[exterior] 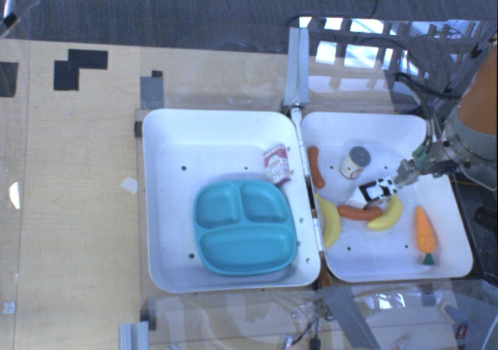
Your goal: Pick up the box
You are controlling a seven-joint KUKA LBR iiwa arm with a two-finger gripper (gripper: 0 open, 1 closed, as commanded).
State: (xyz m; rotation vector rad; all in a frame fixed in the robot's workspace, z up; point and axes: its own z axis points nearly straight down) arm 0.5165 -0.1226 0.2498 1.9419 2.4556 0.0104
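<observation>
Red and white packaging marks the box (276, 164), a small carton lying tilted in the left bin (167, 208) close to its right wall, just above the upper right corner of the teal divided plate (245, 226); whatever is printed on it is too small to read. That bin carries one box and one plate. The right bin (451, 259) carries two sausages, one (315, 167) lying along its left wall and another (359, 213) lying across the middle, two bananas (330, 221) (387, 215), one carrot (424, 233) near the right wall and one grey cylinder like a small can (357, 162). A black-and-white piece sits just above the second banana. The gripper (387, 189) is low over the right bin, at that black-and-white piece, and whether it is released or clenched cannot be told. The box lies well apart from it, to its left, across the wall between the two bins.
</observation>
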